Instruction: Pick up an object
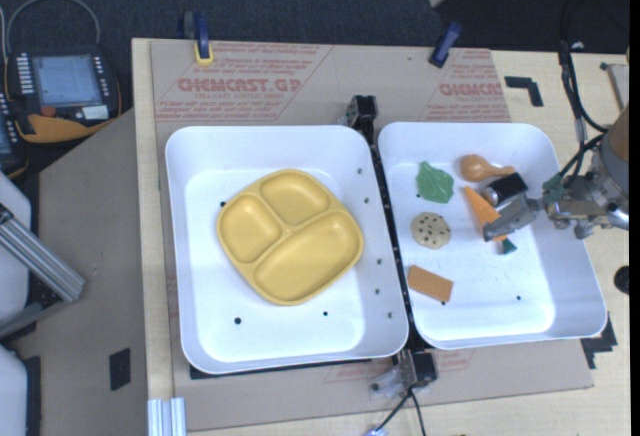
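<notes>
Hand (503, 224) low in right white bin (560, 319), grip state unclear; orange carrot-shaped toy (478, 203) touching its tip, likely target. Round speckled cookie (431, 230) just left, flat orange cracker (431, 283) below-left, green leafy piece (435, 183) upper-left.

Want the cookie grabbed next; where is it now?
The cookie lies in the right bin, near its left wall, below the green piece.
</notes>
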`<state>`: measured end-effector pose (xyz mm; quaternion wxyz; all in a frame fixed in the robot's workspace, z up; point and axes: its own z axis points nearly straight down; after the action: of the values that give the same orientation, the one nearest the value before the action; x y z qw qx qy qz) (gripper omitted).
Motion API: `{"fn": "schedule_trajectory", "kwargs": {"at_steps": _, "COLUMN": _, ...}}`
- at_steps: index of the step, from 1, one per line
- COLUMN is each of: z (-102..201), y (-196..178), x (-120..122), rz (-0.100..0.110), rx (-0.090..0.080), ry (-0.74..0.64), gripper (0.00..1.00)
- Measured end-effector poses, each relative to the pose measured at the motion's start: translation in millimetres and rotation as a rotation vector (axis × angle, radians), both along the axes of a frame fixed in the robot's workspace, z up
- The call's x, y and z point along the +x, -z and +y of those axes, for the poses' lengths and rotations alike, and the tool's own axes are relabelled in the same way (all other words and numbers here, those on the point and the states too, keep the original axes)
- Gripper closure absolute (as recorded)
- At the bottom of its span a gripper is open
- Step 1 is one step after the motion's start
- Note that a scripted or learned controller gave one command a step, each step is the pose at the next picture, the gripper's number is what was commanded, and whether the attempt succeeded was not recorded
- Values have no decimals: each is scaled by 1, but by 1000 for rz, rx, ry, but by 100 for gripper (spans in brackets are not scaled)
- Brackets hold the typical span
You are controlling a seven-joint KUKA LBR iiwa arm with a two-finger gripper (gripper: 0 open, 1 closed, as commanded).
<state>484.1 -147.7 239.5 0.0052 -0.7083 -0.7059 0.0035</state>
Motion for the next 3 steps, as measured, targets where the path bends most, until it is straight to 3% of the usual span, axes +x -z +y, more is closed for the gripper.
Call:
{"fn": "schedule_trajectory", "kwargs": {"at_steps": 1, "z": 0, "y": -6, "x": 3, "rz": -13, "rx": -3, "ry": -4, "gripper": 0}}
{"fn": "schedule_trajectory", "kwargs": {"at_steps": 3, "z": -3, "y": 92, "x": 10, "rz": -6, "rx": 0, "ry": -3, "gripper": 0}}
